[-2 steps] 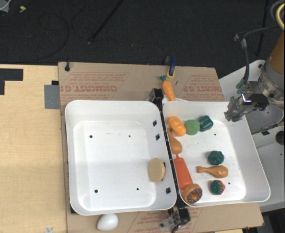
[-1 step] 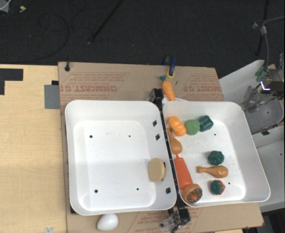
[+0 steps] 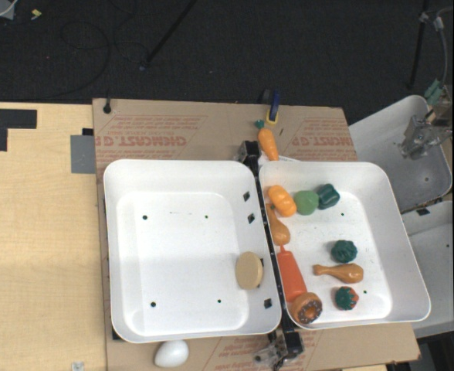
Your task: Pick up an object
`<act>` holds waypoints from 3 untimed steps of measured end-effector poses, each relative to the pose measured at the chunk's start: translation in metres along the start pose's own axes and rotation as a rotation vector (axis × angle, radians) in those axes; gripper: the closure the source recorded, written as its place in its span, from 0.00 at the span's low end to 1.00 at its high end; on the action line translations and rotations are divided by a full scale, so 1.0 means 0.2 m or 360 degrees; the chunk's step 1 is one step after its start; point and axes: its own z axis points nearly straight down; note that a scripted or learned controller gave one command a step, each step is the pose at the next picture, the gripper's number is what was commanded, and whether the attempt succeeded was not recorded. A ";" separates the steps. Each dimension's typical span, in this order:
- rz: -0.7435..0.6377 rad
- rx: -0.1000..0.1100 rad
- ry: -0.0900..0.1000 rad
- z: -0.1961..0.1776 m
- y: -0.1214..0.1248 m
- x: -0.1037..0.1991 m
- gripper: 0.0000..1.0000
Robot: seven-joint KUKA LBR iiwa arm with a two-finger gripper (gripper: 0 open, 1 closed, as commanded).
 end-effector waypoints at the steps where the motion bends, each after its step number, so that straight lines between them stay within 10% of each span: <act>1: 0.0003 0.0006 -0.0001 0.15 0.09 -0.31 1.00; 2: -0.0008 -0.0018 -0.0003 -0.56 0.14 -0.16 1.00; 3: 0.0000 0.0018 0.0006 -0.14 0.32 -0.30 1.00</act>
